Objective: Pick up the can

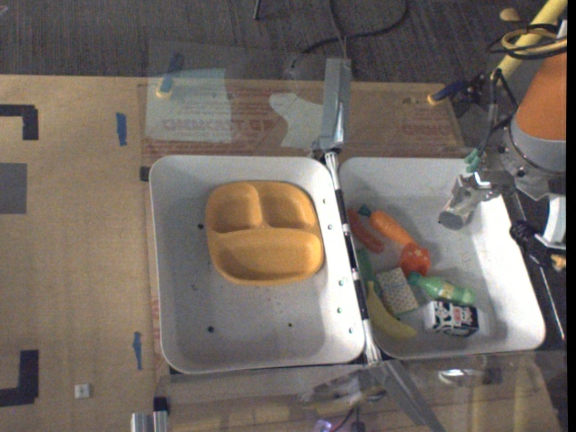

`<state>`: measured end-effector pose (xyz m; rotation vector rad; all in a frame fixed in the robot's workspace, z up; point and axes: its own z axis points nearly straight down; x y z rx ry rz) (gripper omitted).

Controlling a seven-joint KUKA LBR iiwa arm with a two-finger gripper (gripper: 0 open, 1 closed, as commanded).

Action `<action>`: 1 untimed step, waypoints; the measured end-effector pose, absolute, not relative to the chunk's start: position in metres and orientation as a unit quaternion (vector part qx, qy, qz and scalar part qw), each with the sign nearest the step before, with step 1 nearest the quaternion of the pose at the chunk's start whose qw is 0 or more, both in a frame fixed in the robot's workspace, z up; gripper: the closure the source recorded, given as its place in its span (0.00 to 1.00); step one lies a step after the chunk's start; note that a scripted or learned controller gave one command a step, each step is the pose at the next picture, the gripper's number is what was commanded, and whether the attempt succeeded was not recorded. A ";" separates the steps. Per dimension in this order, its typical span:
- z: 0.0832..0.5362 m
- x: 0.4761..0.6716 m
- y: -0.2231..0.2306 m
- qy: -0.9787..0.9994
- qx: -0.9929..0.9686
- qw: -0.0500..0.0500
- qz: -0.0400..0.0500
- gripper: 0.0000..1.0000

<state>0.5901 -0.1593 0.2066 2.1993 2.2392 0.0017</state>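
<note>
One camera is fixed high above the bench (72,268) and looks down at a slant, so the floor with its black cable (364,7) fills the 12 o'clock strip. It stands far enough to take in both bins whole: the left bin (175,268) sits near the centre, the right bin (513,268) toward 3 o'clock. The arm (544,115) enters at about 2 o'clock.
</note>
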 end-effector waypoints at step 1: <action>0.195 0.576 -0.117 0.728 0.686 0.000 0.000 1.00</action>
